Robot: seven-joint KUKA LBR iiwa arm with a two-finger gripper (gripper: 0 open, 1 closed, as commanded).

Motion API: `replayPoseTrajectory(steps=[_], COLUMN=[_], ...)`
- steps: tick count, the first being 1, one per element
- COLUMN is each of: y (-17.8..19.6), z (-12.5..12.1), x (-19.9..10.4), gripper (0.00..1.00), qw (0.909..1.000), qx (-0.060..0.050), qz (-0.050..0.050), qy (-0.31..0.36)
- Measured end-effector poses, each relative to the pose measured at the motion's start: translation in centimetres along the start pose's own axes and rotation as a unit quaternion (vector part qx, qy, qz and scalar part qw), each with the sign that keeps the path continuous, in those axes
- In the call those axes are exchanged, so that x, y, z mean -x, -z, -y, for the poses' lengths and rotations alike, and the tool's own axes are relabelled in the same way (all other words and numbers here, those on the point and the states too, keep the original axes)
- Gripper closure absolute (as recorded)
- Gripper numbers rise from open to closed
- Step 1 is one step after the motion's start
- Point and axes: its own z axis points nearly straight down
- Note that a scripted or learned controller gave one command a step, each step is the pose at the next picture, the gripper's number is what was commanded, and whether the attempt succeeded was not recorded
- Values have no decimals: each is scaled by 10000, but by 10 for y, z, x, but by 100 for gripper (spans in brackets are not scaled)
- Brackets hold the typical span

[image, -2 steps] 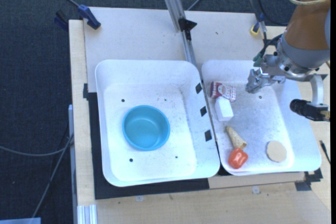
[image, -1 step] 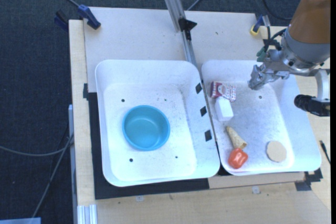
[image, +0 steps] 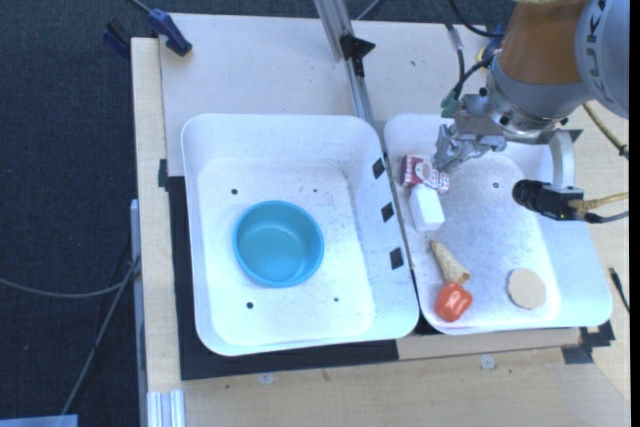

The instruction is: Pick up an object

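Reaching in from the right, my hand (image: 447, 155) hangs over the right bin's (image: 575, 300) far left corner, just above a red-white packet (image: 420, 172) near the rim. The packet lies beside a white block (image: 429, 207). A blue bowl (image: 279, 242) sits in the left bin (image: 205, 145), well apart.

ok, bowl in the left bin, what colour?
Blue; the bowl shows plainly in the camera view.

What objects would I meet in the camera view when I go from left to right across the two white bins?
Blue bowl in the left bin → red and white packet → white block → ice cream cone and red pepper, which overlap in the order → round biscuit, all in the right bin.
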Motion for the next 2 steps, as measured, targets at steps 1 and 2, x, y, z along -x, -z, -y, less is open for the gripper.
replayPoseTrajectory(steps=[1,2], y=[-11,1], z=[-2,-4], x=[-58,-117], gripper=[100,100], qw=[10000,10000], qx=[-28,36], qz=[-7,-2], qy=[3,9])
